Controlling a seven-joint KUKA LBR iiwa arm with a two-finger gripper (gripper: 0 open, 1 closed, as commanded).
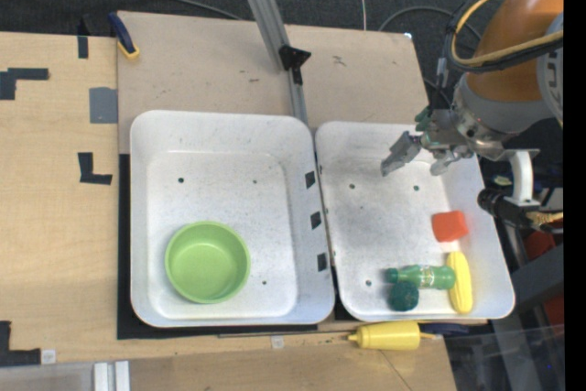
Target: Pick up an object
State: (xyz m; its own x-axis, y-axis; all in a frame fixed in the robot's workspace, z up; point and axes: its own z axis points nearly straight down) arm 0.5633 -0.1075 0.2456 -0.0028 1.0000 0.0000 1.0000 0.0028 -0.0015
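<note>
A yellow bottle (388, 336) lies on the bench edge, just below the right bin (366, 197). Above that bin's upper part, the gripper (421, 157) hangs with fingers spread, holding nothing.

The tan bench (211, 73) carries two white bins side by side: the left bin (220, 128) at frame centre, the right bin (366, 142) beside it. A yellow object (389, 336), perhaps a bottle, lies on the bench's lower edge below the right bin.

A yellow clamp (388, 336) lies on the bench's near edge; a blue-yellow clamp (124, 36) sits far left.
</note>
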